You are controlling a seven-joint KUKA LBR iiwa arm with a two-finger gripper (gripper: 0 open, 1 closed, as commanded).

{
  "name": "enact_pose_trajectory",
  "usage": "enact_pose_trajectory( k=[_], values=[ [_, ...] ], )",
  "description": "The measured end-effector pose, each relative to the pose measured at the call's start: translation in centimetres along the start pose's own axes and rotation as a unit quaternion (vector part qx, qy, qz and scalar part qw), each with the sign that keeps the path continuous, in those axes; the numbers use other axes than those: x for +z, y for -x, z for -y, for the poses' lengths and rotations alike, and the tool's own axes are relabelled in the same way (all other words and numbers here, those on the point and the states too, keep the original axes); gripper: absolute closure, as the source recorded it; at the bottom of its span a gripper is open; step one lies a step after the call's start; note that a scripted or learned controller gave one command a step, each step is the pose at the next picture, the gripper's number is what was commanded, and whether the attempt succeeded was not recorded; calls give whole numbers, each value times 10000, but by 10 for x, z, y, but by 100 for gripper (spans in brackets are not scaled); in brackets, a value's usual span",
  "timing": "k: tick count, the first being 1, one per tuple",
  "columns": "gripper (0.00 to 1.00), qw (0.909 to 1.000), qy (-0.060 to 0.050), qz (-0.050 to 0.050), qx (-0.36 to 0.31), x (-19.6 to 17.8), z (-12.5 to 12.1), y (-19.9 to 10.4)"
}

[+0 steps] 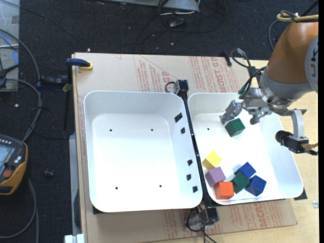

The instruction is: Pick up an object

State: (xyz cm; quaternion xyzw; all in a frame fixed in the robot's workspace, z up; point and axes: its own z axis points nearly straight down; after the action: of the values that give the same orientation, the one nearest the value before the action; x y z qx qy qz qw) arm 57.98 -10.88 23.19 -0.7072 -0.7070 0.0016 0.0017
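Six little foam blocks sit close together at the near end of the right white plastic bin [283, 158]: a small orange cube [225, 190], a pale purple cube [215, 175], a yellow cube [212, 160], a dark green cube [240, 180] and two blue cubes [247, 170] [256, 185]. Some of them touch and partly hide each other, so the green one is hard to see whole.

Up higher in the same bin is the gripper [243, 115] on the big grey and orange robot arm [291, 54]. Its two grey fingers [229, 113] are spread fairly wide. A second dark green foam cube [235, 127] is just under them, tilted a bit on one corner. It seems to touch the left finger, but I cannot tell if it is squeezed between both fingers or only lying under them. The arm is cut off at the right edge.

Beside this bin is the left white plastic bin [101, 105]. Both bins rest on the brown cardboard-covered tabletop [152, 70]. Black cables [30, 75] lie on the dark floor around it.
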Motion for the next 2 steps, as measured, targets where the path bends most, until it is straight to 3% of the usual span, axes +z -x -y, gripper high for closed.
enact_pose_trajectory(
  k=[1,2],
  values=[
    [0,10000,22,1,-2,-2,-1,0],
    [0,10000,-5,-3,-2,60,2,-3]
  ],
)
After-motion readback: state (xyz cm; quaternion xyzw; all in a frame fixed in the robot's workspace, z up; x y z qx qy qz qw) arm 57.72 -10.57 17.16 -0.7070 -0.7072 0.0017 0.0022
